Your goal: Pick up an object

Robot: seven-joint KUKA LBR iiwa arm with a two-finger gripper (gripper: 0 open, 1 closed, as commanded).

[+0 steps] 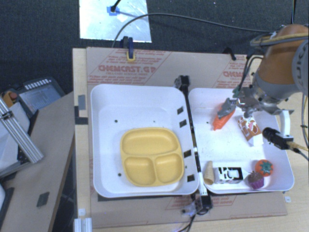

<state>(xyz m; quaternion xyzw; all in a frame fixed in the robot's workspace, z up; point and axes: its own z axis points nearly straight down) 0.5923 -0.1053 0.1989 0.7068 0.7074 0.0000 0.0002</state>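
Overhead, two shallow white bins are seen side by side on the surface [145, 62], which is covered by a printed cardboard sheet. The left bin [104, 129] holds a yellow divided tray [150, 156], laid flat toward its near half.

The right bin [205, 139] holds the loose objects. An orange and grey toy [223, 116] lies tilted in the far left part of the bin. A small red and white packet [248, 128] rests just to its right, near the middle. Along the near edge a tan cone-shaped piece [208, 172] is found beside a black and white item [229, 174], and further right a purple object [255, 180] sits touching or just beside a small orange fruit with a green top [264, 167].

The arm [285, 57] reaches in from the right, and the claw [244, 105] is positioned over the far part of the right bin, between the orange and grey toy and the packet. Whether anything is pinched cannot be told; nothing is visibly lifted off the bin floor.
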